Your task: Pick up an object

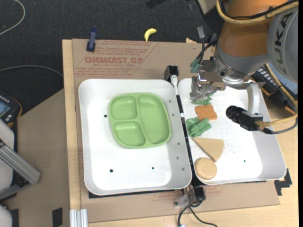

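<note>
The hand (202, 94) hung low over a small green piece (204, 100) in the right white bin (265, 164), positioned for grasping; its opening could not be determined.

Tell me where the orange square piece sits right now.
The orange square lies in the right bin, near its left wall, just above the green piece and below the gripper.

Bright even overhead light, soft shadows, sharp focus
</note>
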Robot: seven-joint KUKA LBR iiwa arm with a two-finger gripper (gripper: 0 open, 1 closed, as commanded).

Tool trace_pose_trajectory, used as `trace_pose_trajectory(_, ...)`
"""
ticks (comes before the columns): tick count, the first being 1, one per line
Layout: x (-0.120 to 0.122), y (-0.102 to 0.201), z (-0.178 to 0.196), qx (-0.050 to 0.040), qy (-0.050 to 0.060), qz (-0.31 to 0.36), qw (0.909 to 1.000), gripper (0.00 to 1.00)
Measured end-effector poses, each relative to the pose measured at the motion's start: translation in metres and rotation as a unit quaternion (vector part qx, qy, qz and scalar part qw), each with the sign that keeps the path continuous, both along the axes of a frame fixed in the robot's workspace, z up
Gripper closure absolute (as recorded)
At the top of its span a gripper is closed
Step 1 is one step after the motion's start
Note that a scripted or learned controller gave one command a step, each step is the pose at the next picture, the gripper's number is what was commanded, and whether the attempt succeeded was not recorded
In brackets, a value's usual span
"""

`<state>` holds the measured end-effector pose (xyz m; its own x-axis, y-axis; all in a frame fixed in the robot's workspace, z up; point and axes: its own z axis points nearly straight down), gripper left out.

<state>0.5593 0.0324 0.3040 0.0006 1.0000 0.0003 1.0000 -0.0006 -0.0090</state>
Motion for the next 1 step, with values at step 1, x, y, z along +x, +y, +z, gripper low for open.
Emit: trace_pose_trajectory(1, -0.0389, 0.0617, -0.0697, 0.0006, 0.001, 0.003, 1.0000, 1.00)
